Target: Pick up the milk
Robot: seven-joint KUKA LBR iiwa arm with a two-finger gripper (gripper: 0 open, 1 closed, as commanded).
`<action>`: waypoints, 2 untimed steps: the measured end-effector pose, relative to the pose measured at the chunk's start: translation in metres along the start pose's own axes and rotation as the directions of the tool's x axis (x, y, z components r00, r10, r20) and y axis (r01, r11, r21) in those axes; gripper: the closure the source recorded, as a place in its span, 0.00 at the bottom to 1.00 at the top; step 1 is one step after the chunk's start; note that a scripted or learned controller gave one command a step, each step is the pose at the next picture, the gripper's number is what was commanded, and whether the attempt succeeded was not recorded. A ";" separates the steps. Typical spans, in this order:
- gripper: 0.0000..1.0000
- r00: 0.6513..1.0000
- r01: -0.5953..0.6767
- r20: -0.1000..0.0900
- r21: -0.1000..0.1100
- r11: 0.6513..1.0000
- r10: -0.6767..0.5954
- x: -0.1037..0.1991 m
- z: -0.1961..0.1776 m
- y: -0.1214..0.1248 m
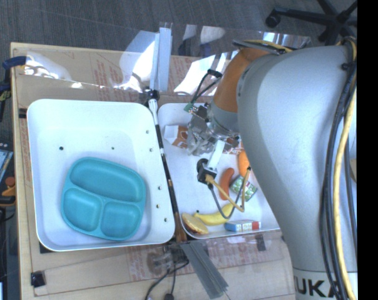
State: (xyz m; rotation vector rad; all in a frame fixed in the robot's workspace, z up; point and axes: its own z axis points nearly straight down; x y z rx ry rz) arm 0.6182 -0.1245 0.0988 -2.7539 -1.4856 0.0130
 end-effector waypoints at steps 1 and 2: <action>1.00 0.997 -0.076 -0.003 -0.011 0.997 0.076 0.083 -0.093 -0.010; 0.00 0.997 -0.076 -0.002 -0.009 0.997 0.076 0.082 -0.092 -0.010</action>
